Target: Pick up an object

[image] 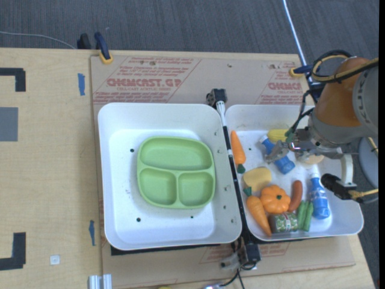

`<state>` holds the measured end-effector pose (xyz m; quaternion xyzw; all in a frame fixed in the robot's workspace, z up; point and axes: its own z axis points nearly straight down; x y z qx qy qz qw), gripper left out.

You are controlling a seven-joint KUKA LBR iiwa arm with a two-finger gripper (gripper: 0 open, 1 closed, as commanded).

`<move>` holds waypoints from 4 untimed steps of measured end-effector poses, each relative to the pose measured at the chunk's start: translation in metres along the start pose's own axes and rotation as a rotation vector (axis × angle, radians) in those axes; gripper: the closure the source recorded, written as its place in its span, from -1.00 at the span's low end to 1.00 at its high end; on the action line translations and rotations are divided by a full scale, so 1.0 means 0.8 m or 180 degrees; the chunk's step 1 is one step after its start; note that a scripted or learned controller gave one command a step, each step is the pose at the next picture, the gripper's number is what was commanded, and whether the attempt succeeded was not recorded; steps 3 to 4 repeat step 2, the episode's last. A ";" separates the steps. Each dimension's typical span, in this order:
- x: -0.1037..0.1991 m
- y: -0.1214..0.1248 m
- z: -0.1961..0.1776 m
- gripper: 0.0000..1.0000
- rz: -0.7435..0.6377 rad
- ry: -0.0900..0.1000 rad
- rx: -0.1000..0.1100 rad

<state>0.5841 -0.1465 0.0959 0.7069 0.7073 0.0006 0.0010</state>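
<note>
Wooden bench (42,179) on grey carpet (180,11), two white bins (114,161)

I see my arm (352,110) coming in from 3 o'clock, hanging over the right side of frame. Grey body, with the orange band (338,98) above the wrist sitting at about 2 o'clock from frame centre. Dark cables loop over the top of the band, toward 12. The wrist angles down and toward 9 o'clock, ending in the gripper (281,151), low, at roughly 3 o'clock of centre. Gripper tip is a grey metallic cluster, too cluttered for me to read. A black fitting sticks out below the wrist toward 5 o'clock.
</note>
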 end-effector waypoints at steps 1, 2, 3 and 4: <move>0.000 0.001 -0.012 1.00 0.0000 -0.0003 -0.0005; 0.081 -0.037 -0.126 1.00 -0.0005 0.0003 0.0004; 0.081 -0.037 -0.126 1.00 -0.0005 0.0003 0.0004; 0.081 -0.037 -0.126 1.00 -0.0005 0.0003 0.0004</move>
